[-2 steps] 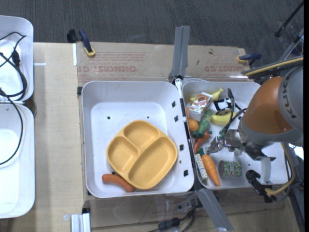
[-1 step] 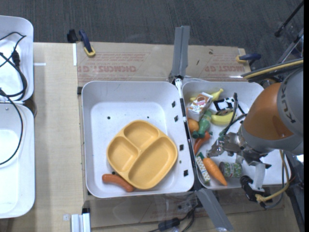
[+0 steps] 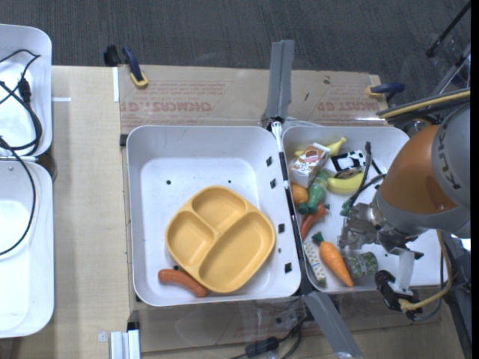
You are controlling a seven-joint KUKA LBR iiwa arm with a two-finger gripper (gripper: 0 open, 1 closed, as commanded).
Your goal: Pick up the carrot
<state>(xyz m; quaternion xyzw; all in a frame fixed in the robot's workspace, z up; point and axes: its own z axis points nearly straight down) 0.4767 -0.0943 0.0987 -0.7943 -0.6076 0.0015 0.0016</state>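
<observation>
orange and tapered, the carrot point(image 3: 334, 262) lies in the right bin point(image 3: 423, 269) near its front edge, just beside a corn cob point(image 3: 313, 262). my jaws point(image 3: 358, 238) hover just beside the carrot's right; i cannot tell whether they are parted.

The arm point(image 3: 423, 182) covers most of the right bin's point(image 3: 389, 133) far-right side and hides the floor beneath it, and its own bulk is cut off by the picture's right edge. The gripper point(image 3: 358, 234) is a dark tangle against the clutter, too unclear to read. The sausage point(image 3: 182, 281) near the left bin's point(image 3: 142, 200) front edge slips partly under the yellow plate point(image 3: 221, 238), and the small jar point(image 3: 365, 264) beside the carrot point(image 3: 334, 262) is partly masked by the gripper.
</observation>
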